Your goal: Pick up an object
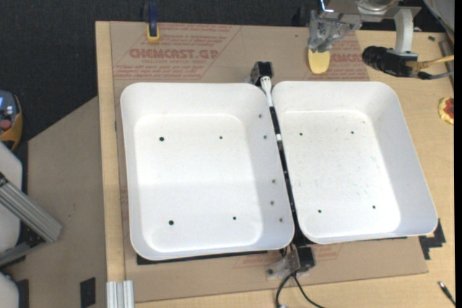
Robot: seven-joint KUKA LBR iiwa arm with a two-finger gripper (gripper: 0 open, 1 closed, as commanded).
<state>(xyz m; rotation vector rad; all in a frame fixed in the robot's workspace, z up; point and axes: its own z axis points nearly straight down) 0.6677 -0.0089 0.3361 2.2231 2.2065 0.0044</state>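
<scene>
Two shallow white plastic bins (144, 112) side by side on bench; grey two-finger gripper (323, 47) beyond right bin's far edge, closed on pale yellow object (318, 61).

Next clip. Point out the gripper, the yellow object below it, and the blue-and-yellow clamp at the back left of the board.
Gripper (326, 42): camera view, between its fingertips.
Yellow object (318, 63): camera view, the middle of its visible lower part.
Clamp (151, 19): camera view, its middle, where blue meets yellow.

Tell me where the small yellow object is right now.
The yellow object is at the top of the camera view, between the fingers of the gripper, raised over the cardboard beyond the far rim of the right bin.
</scene>
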